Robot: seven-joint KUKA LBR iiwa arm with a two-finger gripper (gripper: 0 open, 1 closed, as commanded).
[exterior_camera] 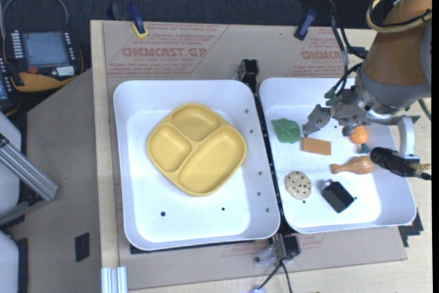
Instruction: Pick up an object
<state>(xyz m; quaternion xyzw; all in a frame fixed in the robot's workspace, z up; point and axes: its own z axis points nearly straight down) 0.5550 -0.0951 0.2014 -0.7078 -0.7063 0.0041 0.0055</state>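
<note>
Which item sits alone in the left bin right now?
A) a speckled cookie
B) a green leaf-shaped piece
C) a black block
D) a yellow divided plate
D: the yellow divided plate lies by itself in the left bin, while the black block, speckled cookie and green leaf-shaped piece all lie in the right bin.

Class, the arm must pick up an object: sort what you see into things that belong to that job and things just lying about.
Job: claw; green piece; orange block; cookie; black block; orange ball; drumstick; right bin.

Lying about: yellow divided plate; left bin; handheld controller.
</note>
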